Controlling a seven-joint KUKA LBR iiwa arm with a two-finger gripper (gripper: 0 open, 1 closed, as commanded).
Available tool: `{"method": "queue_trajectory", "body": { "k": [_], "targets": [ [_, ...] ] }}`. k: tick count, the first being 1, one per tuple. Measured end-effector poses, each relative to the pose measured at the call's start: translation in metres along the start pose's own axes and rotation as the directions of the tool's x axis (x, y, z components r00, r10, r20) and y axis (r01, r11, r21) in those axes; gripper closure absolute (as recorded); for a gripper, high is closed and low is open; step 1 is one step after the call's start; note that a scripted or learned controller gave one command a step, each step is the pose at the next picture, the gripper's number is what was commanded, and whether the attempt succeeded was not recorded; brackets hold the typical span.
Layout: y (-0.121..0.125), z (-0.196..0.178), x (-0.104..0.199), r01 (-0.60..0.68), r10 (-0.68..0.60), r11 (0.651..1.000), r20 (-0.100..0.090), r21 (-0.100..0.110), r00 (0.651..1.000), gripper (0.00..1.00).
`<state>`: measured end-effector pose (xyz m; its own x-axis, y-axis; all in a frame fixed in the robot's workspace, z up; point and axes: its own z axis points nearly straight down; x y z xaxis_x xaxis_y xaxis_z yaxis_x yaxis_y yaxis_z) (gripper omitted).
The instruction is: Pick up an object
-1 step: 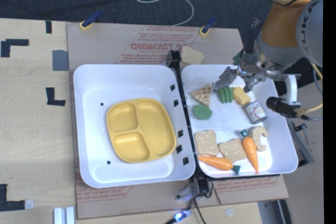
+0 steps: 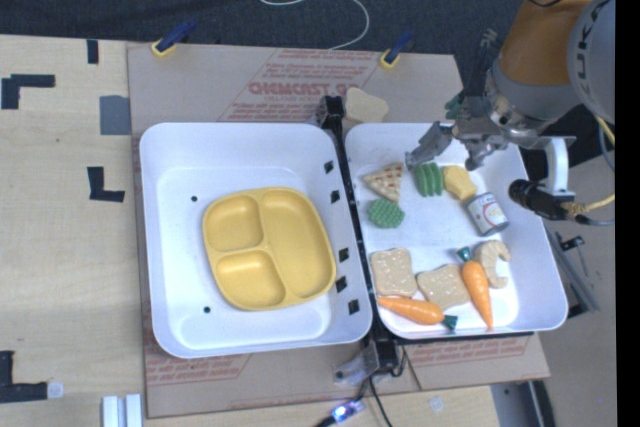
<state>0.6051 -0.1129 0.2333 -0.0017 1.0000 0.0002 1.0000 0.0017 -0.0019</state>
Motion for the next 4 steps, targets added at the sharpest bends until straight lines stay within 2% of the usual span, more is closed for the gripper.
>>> {"method": "queue_trajectory", "body": {
  "k": [1, 2, 3, 4],
  "targets": [
    [0.002, 0.045, 0.006, 0.0, 0.0, 1.0, 0.0, 0.003, 1.0, 0.0],
    [-0.005, 0.108, 0.005, 0.0, 0.0, 1.0, 0.0, 0.005, 1.0, 0.0],
    [-0.005, 0.151, 0.006, 0.001, -0.001, 1.0, 0.001, 0.001, 1.0, 0.0],
    [-0.004, 0.139, 0.006, 0.001, -0.001, 1.0, 0.001, -0.001, 1.0, 1.0]
  ]
}}
